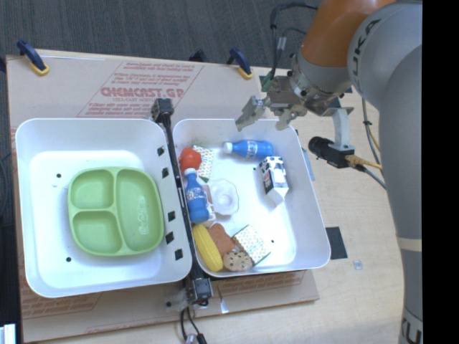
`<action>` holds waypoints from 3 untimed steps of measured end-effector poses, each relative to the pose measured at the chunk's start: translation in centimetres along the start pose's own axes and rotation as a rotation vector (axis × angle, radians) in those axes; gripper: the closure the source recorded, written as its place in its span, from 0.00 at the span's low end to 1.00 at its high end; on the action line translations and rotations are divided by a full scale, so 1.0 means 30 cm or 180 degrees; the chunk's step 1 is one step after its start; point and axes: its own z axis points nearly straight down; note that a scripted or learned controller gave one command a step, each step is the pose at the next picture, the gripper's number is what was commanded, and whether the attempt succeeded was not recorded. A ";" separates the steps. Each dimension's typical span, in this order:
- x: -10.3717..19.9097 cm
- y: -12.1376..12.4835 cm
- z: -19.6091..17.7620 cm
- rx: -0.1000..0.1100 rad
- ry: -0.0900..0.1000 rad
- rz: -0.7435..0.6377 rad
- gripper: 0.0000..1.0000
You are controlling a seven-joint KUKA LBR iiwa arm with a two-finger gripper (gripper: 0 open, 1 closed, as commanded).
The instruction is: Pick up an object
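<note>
My gripper (267, 115) hangs above the back edge of the right bin (310, 213), its two fingers spread apart with nothing between them. Just below it in the bin lies a blue bottle (249, 148) on its side. A small black and white carton (274, 178) lies to the bottle's right front. Along the bin's left wall stand a red-capped blue bottle (194, 192) and a clear plastic cup (224, 196). A yellow corn cob (207, 247), a cookie (237, 261) and a checkered packet (252, 243) sit at the front.
The left bin (36, 149) holds a green divided plate (115, 211). Black clips (163, 109) run along the joint between the bins. Cardboard with red print (136, 88) lies behind the bins, held by blue clamps (32, 56).
</note>
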 end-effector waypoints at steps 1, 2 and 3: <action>-0.283 -0.150 0.357 0.0007 -0.0002 0.0003 0.00; -0.285 -0.064 0.529 -0.0062 -0.0026 -0.0008 0.00; -0.295 0.002 0.554 -0.0064 -0.0034 0.0002 0.00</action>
